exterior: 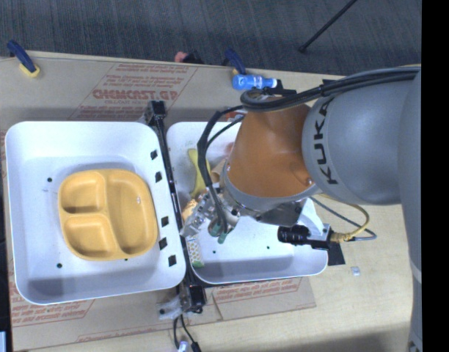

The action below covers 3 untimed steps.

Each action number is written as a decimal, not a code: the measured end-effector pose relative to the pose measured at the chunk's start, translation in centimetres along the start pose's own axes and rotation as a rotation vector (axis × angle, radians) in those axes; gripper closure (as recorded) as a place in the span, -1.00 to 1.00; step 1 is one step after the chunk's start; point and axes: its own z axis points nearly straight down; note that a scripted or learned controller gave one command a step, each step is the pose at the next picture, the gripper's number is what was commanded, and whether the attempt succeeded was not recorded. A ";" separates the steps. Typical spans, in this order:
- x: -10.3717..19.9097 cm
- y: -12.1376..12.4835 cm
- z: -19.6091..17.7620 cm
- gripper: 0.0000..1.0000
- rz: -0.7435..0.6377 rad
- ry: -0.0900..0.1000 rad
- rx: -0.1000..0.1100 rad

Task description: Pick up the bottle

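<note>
The right bin [283,266] lies mostly hidden beneath the arm [276,152]; whether the jaws are spread cannot be told.

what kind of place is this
Probably a robotics lab test bench: a KUKA arm reaches over two white bins clamped to cardboard, with a yellow divided tray in the left one.

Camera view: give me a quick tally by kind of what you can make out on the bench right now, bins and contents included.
White bins: 2, left and right
Yellow divided tray: 1, in the left bin
Yellow item: 1, in the right bin, partly hidden by the arm
Blue clamps: 3, along the cardboard's far edge
Total: 7
The gripper hangs low over the right bin; small items beneath it are too cluttered to count.
</note>
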 end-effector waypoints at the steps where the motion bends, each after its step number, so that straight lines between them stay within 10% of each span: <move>1: -5.6 -7.1 -9.1 1.00 -0.114 -0.007 -0.003; 2: -2.6 -3.3 -4.3 1.00 -0.859 -0.004 0.000; 3: -7.4 -7.7 -8.0 1.00 -1.102 -0.008 0.000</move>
